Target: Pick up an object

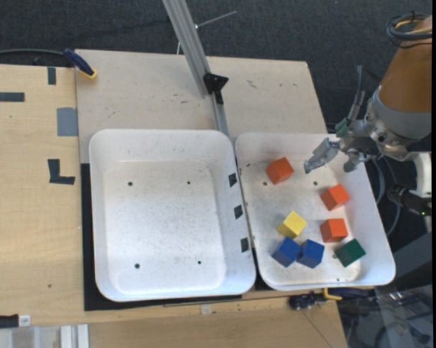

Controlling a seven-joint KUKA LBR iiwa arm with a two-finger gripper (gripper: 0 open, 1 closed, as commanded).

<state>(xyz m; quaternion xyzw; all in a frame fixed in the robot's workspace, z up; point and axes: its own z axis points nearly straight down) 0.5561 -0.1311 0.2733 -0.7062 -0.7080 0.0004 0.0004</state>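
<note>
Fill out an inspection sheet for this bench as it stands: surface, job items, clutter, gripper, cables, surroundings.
Surface: wooden bench bearing a left bin and a right bin side by side.
Job's things: all in the right bin: three orange cubes, a yellow cube, two blue cubes touching each other, a green cube.
Clutter: grey tape pieces on the wood; a blue-and-yellow clamp at the far edge.
Gripper: gripper open, above the right bin's far side, holding nothing.
Cables: dark cables running along the arm's wrist.
Surroundings: dark carpet; a slanted metal pole.
</note>
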